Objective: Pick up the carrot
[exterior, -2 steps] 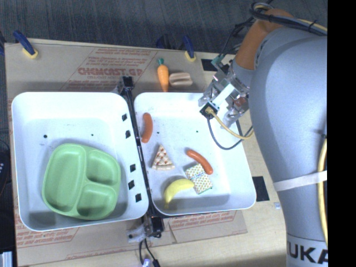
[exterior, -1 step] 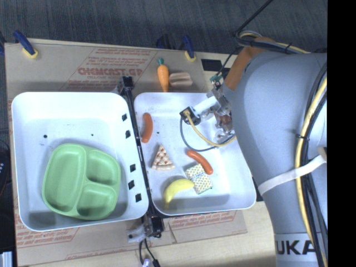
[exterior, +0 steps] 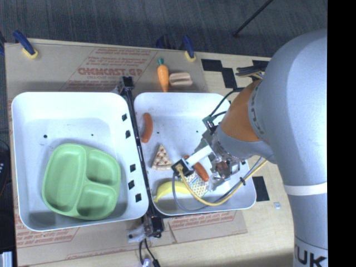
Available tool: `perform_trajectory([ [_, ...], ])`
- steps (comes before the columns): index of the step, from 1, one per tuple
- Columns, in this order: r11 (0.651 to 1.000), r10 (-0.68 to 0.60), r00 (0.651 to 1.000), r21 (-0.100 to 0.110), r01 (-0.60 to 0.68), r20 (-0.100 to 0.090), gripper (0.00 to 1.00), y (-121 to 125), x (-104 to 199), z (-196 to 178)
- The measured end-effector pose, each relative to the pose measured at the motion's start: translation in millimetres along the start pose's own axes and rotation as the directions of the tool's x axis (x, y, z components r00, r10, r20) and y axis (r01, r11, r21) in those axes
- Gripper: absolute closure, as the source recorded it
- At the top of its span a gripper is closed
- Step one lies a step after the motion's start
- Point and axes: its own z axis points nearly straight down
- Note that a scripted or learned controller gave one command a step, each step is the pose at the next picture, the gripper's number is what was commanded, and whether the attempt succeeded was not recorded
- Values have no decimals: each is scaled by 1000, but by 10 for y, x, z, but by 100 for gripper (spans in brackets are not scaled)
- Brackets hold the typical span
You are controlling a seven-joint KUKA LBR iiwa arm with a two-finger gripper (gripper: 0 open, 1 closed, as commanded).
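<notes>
The hand (exterior: 199,171) is low in the right bin (exterior: 167,102); whether it grips anything I cannot tell. The carrot (exterior: 162,77) lies on the surface just beyond that bin's far rim, untouched, so the pickup seems unstarted.

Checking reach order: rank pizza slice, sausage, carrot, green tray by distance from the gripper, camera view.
From the gripper:
1. Pizza slice, same bin, just to its left.
2. Sausage, same bin, upper left.
3. Green tray, left bin.
4. Carrot, outside the bins, above them.
</notes>
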Motion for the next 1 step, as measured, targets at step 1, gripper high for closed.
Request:
perform_trajectory([
  [1,999,-43,999,-3,43,-2,0,-234,594,-1000],
])
